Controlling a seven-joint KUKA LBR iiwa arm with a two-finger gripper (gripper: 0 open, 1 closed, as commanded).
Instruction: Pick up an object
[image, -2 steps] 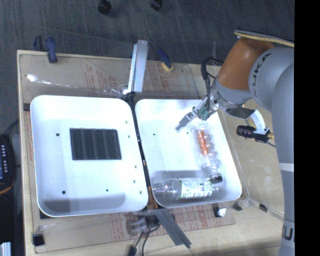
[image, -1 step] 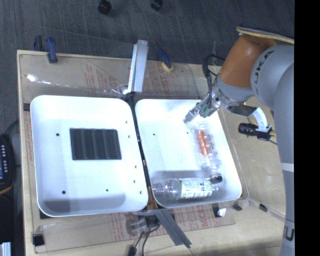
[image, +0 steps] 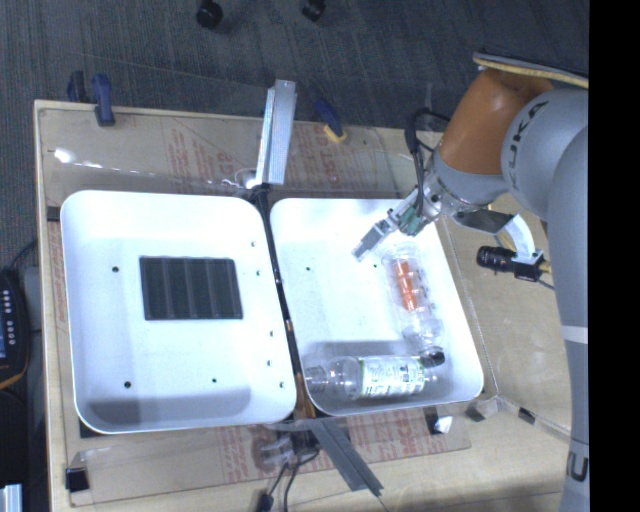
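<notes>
Pincer (image: 368, 244) on the grey arm hangs over the upper middle of the right-hand shallow white bin (image: 300, 235), slanting down and to the left from the wrist; from my screen its two fingers look drawn close together with nothing between them, though they are small and somewhat blurred, so I note that with caution. I see the orange band (image: 482, 120) above the wrist at the upper right, with the grey arm body running down the right side. Just below and right of the fingertips lies a clear plastic bottle with an orange-red label (image: 410, 290), set lengthwise along the bin's right side, its dark cap end pointing toward the near edge. It sits close to the pincer, but I cannot tell whether they touch. A second clear plastic bottle with a white and green label (image: 375, 376) lies on its side along the near wall of the same bin, and the capped end of the first bottle comes up just beside it near the bin's lower right corner. I cannot tell if the two bottles touch. The left-hand shallow white bin (image: 90, 250) sits directly beside the right one, their inner rims meeting, and it holds a flat dark ribbed rectangular panel (image: 191, 288) lying near its middle. Both bins rest on the pale wooden bench (image: 150, 140), with blue clamps (image: 101, 97) on its far edge.
</notes>
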